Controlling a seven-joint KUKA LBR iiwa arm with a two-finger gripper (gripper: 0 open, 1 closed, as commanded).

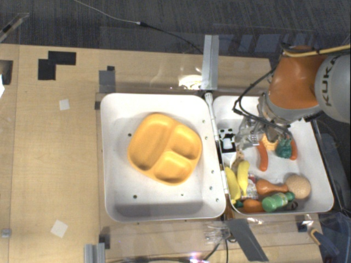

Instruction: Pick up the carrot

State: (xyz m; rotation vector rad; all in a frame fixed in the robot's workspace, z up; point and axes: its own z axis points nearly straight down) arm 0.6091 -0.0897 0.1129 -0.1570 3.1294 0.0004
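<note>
bench point(66, 163) of pale wood, bearing two shallow white bins side by side. left bin point(118, 201): one yellow-orange sectioned plate point(164, 148), three compartments, lying near the bin's middle, apart from every wall. right bin point(321, 196): mixed toy foods, crowded toward its near end. carrot point(264, 156): slim, orange-red, lying lengthwise near the bin's centre, just below the gripper point(253, 137). teal-green item point(284, 149) just beside the carrot on its right, with a second orange-red piece point(293, 150) touching its far side; what these two are cannot be told for sure. bananas point(237, 178), yellow, along the bin's left wall. orange gourd-shaped piece point(269, 187), a tan round item point(298, 186), a green vegetable point(275, 201) and an orange-red item point(252, 205) grouped at the near wall. black-and-white tag point(226, 138) by the left wall. arm point(296, 84): grey with orange band, reaching in from the right, wrist over the right bin's far half. gripper low over the bin, fingers pointing down; whether the jaws stand open or closed cannot be told, and nothing is seen between them.
</note>
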